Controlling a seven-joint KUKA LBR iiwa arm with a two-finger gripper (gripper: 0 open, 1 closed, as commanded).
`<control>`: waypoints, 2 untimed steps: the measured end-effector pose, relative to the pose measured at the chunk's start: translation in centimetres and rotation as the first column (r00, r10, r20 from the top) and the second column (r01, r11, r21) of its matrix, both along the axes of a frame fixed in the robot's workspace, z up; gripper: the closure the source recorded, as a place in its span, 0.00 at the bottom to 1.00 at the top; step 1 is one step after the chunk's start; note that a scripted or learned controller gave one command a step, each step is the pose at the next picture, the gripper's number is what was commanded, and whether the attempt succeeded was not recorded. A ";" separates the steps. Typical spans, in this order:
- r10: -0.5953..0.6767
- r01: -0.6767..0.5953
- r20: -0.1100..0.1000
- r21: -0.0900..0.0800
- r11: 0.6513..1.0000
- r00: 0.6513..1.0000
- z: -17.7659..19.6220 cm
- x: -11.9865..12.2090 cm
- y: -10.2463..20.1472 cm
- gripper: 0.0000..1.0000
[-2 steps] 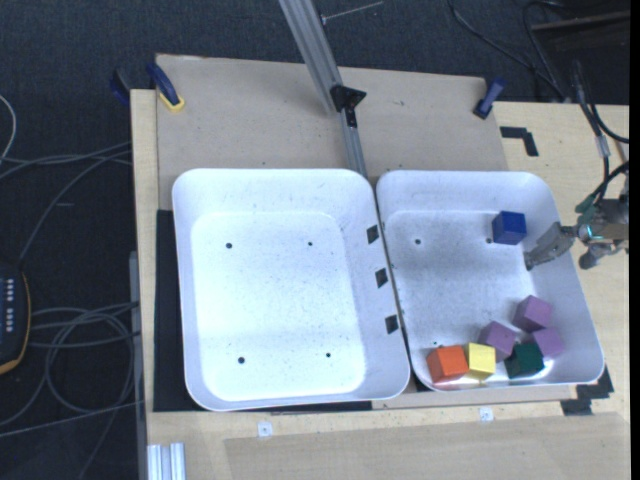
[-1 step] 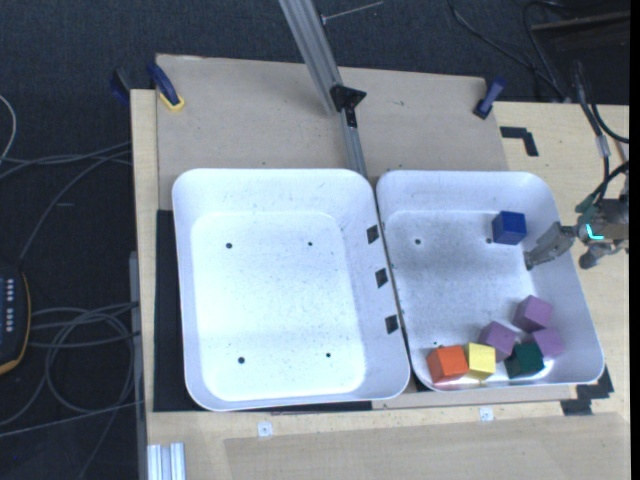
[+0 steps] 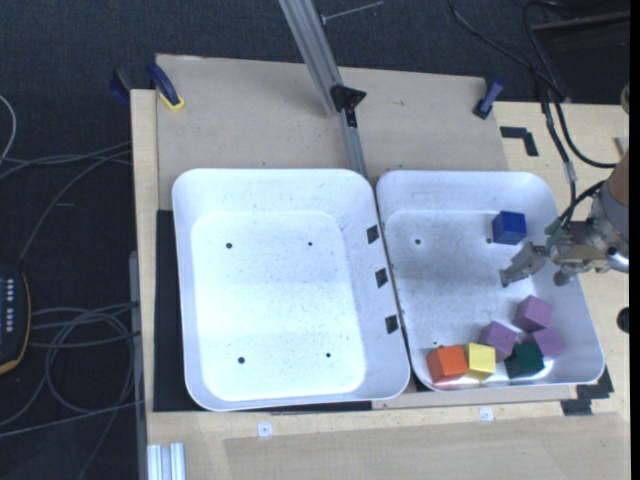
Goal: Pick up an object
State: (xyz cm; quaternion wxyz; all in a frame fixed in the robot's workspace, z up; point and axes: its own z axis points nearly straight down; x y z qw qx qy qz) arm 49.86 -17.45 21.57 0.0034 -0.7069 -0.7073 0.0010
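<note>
Two white bins sit side by side on the surface [image 3: 300, 88]; left bin [image 3: 200, 193] has no blocks, right bin [image 3: 420, 188] holds all of them. Pincer [image 3: 532, 266] hovers over the right bin's right side, fingers spread, pinching nothing. Step looks like approach, pre-grasp. Nearest candidates: blue cube [image 3: 509, 226] just above it, purple block [image 3: 533, 313] just below. Orange [image 3: 448, 362], yellow [image 3: 482, 359], green [image 3: 524, 360] blocks are packed in the near corner. Next move probably: centre over one isolated block, descend, close.
</note>
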 end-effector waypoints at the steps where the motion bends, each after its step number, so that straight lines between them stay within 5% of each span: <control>1: -0.001 0.001 -0.001 0.000 1.000 1.000 -4.7 -0.9 -0.2 0.00; 2: -0.001 0.001 0.013 -0.007 1.000 1.000 -10.0 -1.5 0.0 0.00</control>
